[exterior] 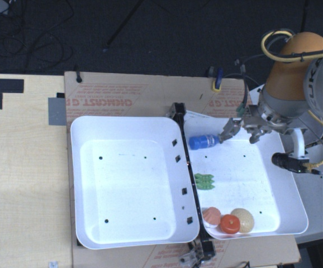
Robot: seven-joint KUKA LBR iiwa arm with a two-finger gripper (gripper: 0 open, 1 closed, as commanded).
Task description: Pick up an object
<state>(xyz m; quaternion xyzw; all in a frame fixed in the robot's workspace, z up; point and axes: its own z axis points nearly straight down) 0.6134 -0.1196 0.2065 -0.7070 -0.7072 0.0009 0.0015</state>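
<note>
Holding four items, the right bin gleams.

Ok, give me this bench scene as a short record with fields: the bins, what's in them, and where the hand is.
bins: left bin and right bin, side by side
right bin contents: blue object near the far left corner; green object by the left wall; pink piece, red round piece and tan round piece clustered at the near edge
hand: over the far part of the right bin, fingers spread, one fingertip close to the blue object
held: nothing between the fingers
</note>
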